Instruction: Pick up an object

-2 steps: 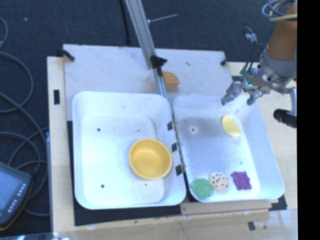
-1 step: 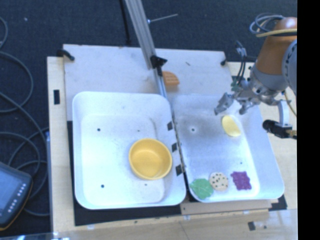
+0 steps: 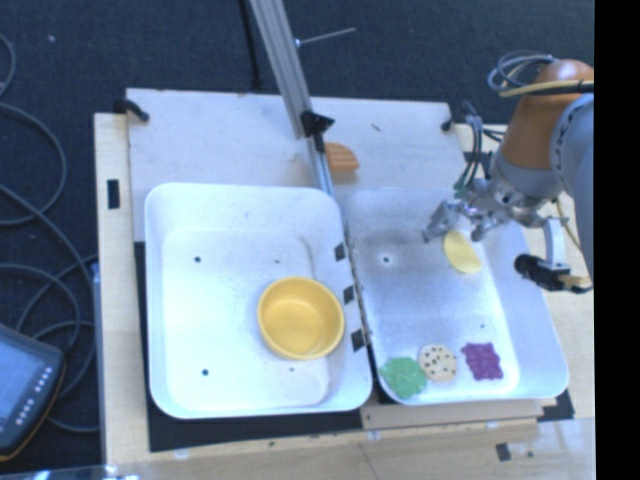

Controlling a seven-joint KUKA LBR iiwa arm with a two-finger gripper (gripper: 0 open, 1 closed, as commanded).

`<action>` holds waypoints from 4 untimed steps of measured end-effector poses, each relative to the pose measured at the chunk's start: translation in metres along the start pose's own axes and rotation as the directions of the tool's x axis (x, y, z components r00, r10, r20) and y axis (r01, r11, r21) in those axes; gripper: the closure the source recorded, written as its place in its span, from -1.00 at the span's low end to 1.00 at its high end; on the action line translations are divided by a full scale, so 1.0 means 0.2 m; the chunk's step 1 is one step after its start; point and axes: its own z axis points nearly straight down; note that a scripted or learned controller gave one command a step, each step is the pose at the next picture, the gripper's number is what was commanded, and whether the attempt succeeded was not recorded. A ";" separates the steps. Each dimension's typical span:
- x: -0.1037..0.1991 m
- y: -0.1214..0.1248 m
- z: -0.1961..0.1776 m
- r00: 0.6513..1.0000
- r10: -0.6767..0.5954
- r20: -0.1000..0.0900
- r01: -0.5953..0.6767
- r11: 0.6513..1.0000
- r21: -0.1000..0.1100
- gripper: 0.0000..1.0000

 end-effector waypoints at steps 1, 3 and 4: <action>-0.01 0.00 0.17 1.000 0.000 0.001 0.000 1.000 -0.002 -1.00; -0.03 0.04 -0.13 1.000 -0.002 -0.001 0.002 1.000 -0.009 1.00; -0.04 0.05 -0.46 1.000 -0.004 0.000 0.004 1.000 -0.012 1.00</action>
